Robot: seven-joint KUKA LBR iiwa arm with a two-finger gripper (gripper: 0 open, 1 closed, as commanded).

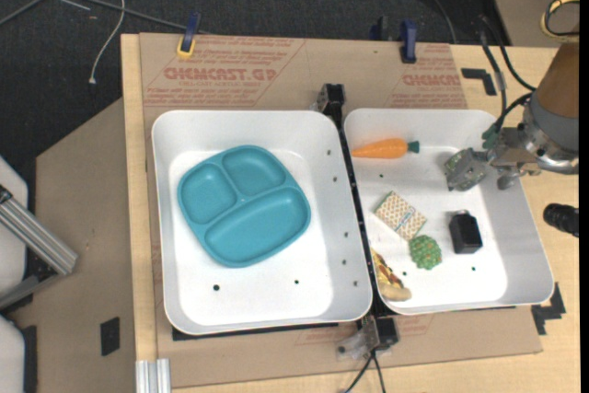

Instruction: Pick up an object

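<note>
So the stuff I could grab is all sitting in the right-hand shallow white bin (515,285): an orange toy carrot with a green tip (380,148) lying sideways near the top left of that bin, a small patterned square packet (400,215) tilted around the middle, a little green bumpy broccoli-looking piece (425,252) just below and to the right of it, a black blocky object (466,232) a bit further right, and a yellowish-brown food toy (390,279) tucked down against the bin's lower left wall. None of them touch each other as far as I can see, though the packet and the green piece are close. My gripper (463,169) is up over the top right part of the same bin, right of the carrot and above the black block, with nothing visibly between its fingers; from this angle I honestly can't tell how far apart they are. My grey arm (552,129) comes in from the right edge. Over in the left white bin (184,285) there's a teal plastic divided plate (244,203) with three compartments. Both bins rest on a cardboard sheet (230,74) held by blue clamps (190,32) along the top edge.
</note>
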